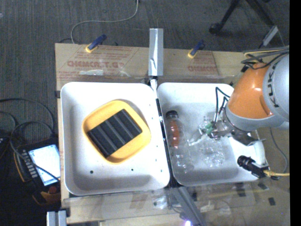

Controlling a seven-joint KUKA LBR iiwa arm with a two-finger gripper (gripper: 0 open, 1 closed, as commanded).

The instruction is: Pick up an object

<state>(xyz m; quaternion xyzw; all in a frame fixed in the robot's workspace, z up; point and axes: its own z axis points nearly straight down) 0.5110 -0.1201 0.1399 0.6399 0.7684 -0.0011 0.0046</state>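
Down on the bench sit two white bins side by side. The left bin [70, 126] has a big yellow tray [117, 131] in it, with a black ribbed pad on top. The tray lies tilted in the middle of that bin.

The right bin [188, 95] has a small bottle [173, 127] with a dark cap and orange-brown stuff inside. It lies along the left wall of the bin, cap end pointing to the far side. Near the middle and front of this bin lies some crinkly clear plastic [207, 152].

The arm [256, 98], grey and orange, reaches in from the right and hangs over the right side of this bin. The gripper [212, 128] is at its end, low down by the clear plastic, with a bit of green showing near it. The arm's big body hides it too much, so I cannot tell how it is set.

The bottle lies well to the left of the gripper, apart from it. The clear plastic is just beside and below the gripper.
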